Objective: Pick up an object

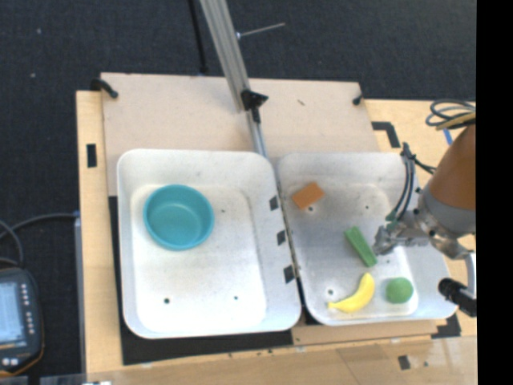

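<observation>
Nearest the lens, at the lower left, a dark handheld screen unit [14, 315] sits off the bench [94, 215]. 2 shallow white bins follow: the left bin [240, 295] holds a round teal bowl [179, 216]; the right bin [337, 175] holds an orange block [307, 196], a green stick [361, 246], a curved yellow banana [354, 295] and a green ball [399, 290]. Beside the stick hangs the hand [386, 239]; I cannot tell its spread.

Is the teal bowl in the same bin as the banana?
No: the teal bowl sits in the left bin, while the banana lies in the right bin near its front edge.
</observation>
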You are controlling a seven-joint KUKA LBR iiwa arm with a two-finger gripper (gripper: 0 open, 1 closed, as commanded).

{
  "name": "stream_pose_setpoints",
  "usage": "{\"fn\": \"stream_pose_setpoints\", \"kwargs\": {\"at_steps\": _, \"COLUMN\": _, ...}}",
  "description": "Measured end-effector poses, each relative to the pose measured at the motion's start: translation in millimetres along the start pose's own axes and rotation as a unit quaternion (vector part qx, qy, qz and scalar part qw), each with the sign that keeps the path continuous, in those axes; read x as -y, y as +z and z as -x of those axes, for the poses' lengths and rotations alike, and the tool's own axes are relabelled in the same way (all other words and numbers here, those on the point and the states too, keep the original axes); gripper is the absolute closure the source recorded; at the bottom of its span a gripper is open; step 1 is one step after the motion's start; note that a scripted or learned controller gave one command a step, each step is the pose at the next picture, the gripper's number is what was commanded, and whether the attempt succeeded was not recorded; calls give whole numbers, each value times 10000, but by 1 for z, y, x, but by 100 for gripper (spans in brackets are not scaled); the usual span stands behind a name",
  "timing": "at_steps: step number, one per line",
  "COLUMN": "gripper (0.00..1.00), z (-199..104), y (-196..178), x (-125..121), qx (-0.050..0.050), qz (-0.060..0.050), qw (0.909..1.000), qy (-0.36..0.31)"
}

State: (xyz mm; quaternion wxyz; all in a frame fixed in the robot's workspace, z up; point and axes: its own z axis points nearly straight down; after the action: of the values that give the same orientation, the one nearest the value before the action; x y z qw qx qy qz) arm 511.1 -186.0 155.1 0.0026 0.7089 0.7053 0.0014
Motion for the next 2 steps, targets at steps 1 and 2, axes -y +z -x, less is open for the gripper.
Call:
{"fn": "stream_pose_setpoints", "kwargs": {"at_steps": 1, "gripper": 100, "z": -2, "y": -45, "x": 2, "qx": 4, "qz": 6, "qw": 10000, "qy": -40}}
{"fn": "stream_pose_setpoints", "kwargs": {"at_steps": 2, "gripper": 100, "z": 3, "y": -95, "x": 8, "qx": 8, "qz": 12, "qw": 10000, "qy": -41}}
